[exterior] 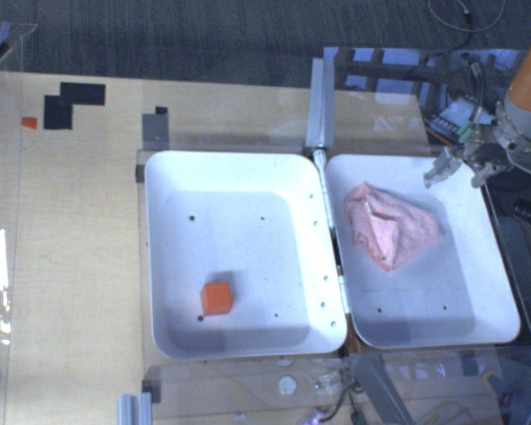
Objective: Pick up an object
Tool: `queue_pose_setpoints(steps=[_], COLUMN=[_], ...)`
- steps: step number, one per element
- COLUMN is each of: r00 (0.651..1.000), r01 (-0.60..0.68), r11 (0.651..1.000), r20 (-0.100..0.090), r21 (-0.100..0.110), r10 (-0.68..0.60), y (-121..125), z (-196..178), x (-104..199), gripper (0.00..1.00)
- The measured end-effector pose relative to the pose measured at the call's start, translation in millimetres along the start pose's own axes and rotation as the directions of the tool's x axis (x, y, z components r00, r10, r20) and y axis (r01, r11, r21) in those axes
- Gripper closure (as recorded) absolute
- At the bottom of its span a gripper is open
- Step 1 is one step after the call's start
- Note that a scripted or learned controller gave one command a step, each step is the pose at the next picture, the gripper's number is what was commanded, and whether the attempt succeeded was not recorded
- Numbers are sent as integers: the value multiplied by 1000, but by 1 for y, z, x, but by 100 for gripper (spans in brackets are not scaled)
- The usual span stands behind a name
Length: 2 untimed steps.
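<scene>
A crumpled pink cloth (pixel 390 223) lies in the right bin (pixel 478 317), toward its far half. A small orange block (pixel 217 298) rests in the left bin (pixel 173 193), near its front left. My gripper (pixel 457 168) hangs over the far right corner of the right bin, up and to the right of the cloth and apart from it. Its two fingers are spread, with nothing between them.
A metal divider rail (pixel 319 104) runs between the bins at the back. Black markers (pixel 71 103) and a small orange square (pixel 29 123) sit on the bench at the far left. Cables and hardware (pixel 460 78) crowd the back right.
</scene>
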State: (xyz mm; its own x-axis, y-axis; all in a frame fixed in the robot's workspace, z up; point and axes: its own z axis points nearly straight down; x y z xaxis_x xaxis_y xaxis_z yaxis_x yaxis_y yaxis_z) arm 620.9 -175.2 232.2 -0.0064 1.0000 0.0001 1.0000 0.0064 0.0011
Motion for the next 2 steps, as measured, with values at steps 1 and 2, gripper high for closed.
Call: queue_pose_setpoints(steps=[1, 2], r00=[988, 958], r01=[156, 288], r11=[988, 958], r20=[2, 10], r21=[-5, -15], r10=[-156, -288], y=[-10, -15], z=[136, 139], x=[-6, 11], gripper=[0, 0])
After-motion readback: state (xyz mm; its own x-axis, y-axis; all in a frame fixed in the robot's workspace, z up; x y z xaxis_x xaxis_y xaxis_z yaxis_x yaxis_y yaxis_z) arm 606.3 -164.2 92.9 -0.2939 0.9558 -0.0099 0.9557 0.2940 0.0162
